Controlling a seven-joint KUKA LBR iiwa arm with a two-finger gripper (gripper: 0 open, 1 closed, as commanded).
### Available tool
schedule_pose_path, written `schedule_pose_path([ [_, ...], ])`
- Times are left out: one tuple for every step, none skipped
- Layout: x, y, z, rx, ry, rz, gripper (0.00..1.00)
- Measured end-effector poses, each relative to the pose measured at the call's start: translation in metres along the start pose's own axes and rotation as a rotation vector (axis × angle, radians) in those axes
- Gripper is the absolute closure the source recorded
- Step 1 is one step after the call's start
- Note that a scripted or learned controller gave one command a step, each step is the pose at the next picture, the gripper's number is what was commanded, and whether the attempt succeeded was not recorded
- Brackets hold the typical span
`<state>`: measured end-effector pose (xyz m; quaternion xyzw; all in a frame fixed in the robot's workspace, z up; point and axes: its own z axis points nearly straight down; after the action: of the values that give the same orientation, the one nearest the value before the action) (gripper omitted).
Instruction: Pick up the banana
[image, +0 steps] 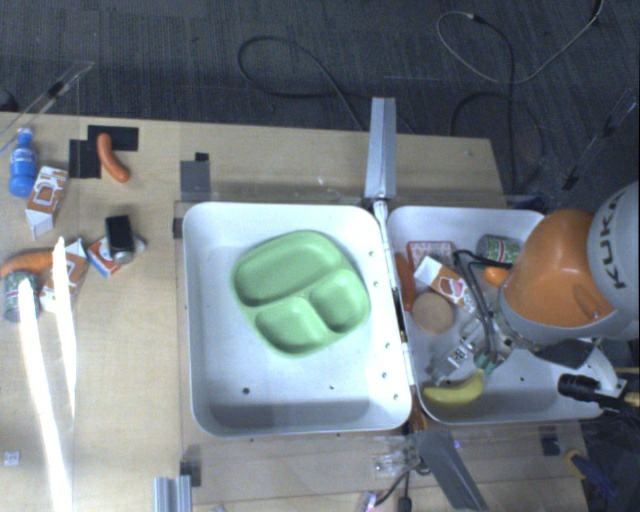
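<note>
Looking down, I see the gripper (468, 358) w/ fingers slightly apart, holding nothing, just above the banana (454, 391), which lies long axis left-right by the right bin (520, 408) near-left corner, directly nearward of the fingertips.

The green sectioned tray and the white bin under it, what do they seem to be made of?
The green tray looks like moulded plastic with a matte finish: one even colour, soft rounded edges and three smooth pressed-in compartments. The white bin could be plastic or painted sheet metal; its flat floor has a faint sheen and small dark dots that may be holes or fasteners, so the look leaves it open.
</note>
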<state>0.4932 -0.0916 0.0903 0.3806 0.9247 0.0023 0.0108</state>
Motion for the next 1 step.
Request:
schedule_pose_path([
  [-0.0600,-0.0631,-0.0939,0.008,0.010,0.005,0.00],
])
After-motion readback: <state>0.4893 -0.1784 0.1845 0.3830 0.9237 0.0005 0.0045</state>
